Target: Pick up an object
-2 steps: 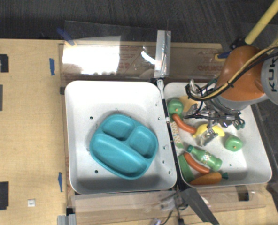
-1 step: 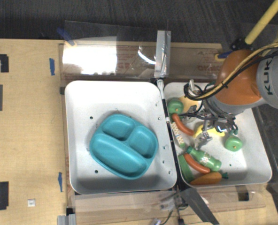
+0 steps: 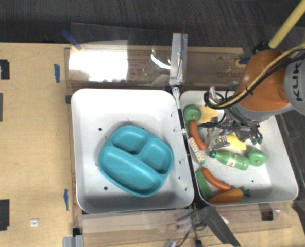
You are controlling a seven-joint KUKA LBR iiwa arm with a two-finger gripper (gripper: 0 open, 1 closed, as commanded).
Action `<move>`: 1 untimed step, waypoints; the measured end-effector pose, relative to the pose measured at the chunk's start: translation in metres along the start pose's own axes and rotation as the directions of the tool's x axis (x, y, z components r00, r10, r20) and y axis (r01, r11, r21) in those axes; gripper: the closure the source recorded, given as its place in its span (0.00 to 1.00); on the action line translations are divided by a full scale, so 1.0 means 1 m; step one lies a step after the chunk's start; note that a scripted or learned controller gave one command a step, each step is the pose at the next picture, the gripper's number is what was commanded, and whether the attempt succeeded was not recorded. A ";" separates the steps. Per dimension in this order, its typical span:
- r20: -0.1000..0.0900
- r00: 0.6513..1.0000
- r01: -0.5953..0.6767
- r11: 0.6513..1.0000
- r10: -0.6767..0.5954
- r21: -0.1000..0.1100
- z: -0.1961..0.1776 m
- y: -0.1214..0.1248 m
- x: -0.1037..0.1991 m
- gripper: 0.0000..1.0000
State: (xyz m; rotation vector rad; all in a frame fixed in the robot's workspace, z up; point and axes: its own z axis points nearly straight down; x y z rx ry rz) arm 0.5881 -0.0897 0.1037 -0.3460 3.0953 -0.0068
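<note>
Bench (image 3: pixel 23 138) of pale board carries two glossy white bins; left bin (image 3: pixel 85 112) holds a smooth teal divided tray (image 3: pixel 136 160). Right of it, plastic toy vegetables (image 3: pixel 230 161) lie beneath the gripper (image 3: pixel 230 133), jaws' state unclear. "KU" marks the arm (image 3: pixel 299 84).

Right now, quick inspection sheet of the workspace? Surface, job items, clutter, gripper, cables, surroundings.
Surface: two white bins side by side, left bin, right bin, on a tan bench.
Job's things: right bin holds toy food, among it a green bottle, a yellow piece, an orange carrot and a red-orange sausage shape.
Clutter: teal divided tray lies in the left bin.
Gripper: gripper is low over the right bin's pile; grasp state cannot be told.
Cables: black and yellow cables loop beside the orange band.
Surroundings: clear panel behind the bins; blue tape marks on the bench; dark floor.
</note>
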 end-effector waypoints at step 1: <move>-0.009 0.993 0.114 0.994 -0.114 -0.005 -0.100 0.001 -0.043 1.00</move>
